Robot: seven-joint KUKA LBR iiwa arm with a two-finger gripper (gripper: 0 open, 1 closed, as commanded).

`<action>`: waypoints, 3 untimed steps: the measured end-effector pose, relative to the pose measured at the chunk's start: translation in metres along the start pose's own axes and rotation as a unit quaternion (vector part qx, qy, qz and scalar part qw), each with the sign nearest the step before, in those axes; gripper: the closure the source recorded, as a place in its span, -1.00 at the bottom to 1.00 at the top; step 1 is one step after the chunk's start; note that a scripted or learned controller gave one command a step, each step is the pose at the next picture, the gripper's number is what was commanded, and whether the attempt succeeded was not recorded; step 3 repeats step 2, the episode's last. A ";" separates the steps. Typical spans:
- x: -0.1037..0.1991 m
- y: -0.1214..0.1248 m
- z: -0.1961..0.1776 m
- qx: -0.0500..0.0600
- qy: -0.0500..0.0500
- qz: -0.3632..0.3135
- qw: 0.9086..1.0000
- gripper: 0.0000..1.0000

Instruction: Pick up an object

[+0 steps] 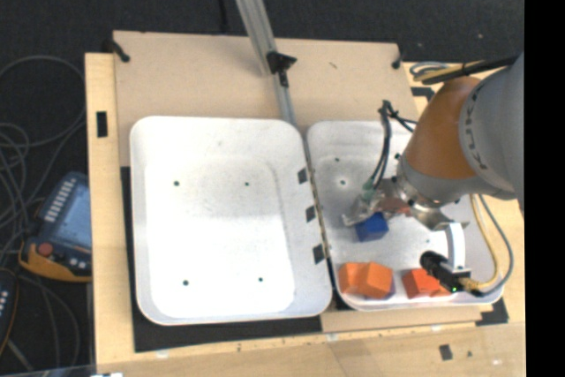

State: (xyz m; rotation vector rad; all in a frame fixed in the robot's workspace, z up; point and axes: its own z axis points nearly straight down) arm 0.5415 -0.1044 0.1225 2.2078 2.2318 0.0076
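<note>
In the right bin (pixel 340 156), a blue block (pixel 372 227) lies near the middle. My gripper (pixel 368 207) hangs just above it at its upper left, with the metal fingers touching or nearly touching the block's top. Two orange blocks rest at the bin's front edge: a larger one (pixel 366 278) and a smaller one (pixel 421 282). The grey arm with its orange band (pixel 441 141) covers the right part of this bin.
The left bin (pixel 216 216) sits beside the right one, with a few small dark specks on its floor. A metal pole (pixel 252 9) slants up from between the bins. Cables and a handheld pendant (pixel 62 229) lie left of the bench.
</note>
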 end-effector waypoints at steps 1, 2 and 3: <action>0.076 -0.038 -0.078 -0.001 0.001 0.001 1.000 1.00; 0.142 -0.022 -0.073 0.002 0.000 0.001 1.000 1.00; 0.142 -0.022 -0.073 0.002 0.000 0.001 1.000 1.00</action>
